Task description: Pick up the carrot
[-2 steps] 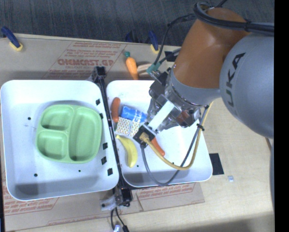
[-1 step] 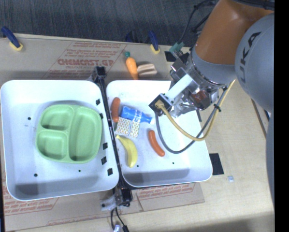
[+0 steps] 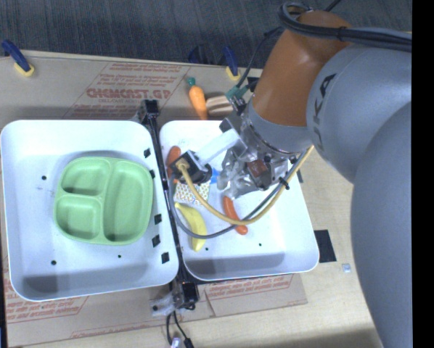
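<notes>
I see carrot point(image 3: 197, 101) on cardboard-covered table point(image 3: 115, 85) behind right bin point(image 3: 293, 256); claw point(image 3: 239, 176) low inside bin, grip state unclear.

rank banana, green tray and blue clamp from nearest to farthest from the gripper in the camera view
From the gripper:
1. banana, just lower left, same right bin.
2. green tray, in the left bin.
3. blue clamp, far top-left corner of the bench.

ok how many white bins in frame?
2. The left bin holds the green divided plate; the right bin sits beside it, under the gripper.
</notes>
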Motion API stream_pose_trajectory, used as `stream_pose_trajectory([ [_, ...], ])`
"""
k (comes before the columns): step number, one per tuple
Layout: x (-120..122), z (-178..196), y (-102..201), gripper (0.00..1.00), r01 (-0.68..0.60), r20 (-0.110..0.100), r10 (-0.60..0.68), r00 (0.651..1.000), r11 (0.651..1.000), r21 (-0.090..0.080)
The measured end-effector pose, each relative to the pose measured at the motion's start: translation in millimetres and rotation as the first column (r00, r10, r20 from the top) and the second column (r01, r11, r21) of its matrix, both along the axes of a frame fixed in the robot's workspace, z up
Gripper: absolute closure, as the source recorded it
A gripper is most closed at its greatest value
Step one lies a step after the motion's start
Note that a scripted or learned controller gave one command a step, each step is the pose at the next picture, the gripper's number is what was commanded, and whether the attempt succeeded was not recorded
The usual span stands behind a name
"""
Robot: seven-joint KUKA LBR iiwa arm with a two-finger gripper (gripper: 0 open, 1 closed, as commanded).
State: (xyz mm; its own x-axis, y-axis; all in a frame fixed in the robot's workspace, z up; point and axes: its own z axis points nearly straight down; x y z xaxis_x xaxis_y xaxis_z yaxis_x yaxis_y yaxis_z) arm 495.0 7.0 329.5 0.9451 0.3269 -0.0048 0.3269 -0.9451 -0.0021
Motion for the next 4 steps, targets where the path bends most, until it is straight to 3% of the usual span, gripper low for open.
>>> stream_pose_trajectory([
  [1, 16.6, -17.2, -84.0, 1.0, 0.127, 0.002, -0.127, 0.992, 0.992, 0.0],
  [2, 32.5, 25.2, -153.2, 1.0, 0.095, 0.002, -0.095, 0.995, 0.995, 0.002],
  [3, 2.3, -75.3, -72.4, 1.0, 0.119, -0.003, -0.119, 0.993, 0.993, 0.003],
  [4, 12.2, 7.7, -105.7, 1.0, 0.125, 0.002, -0.125, 0.992, 0.992, 0.001],
])
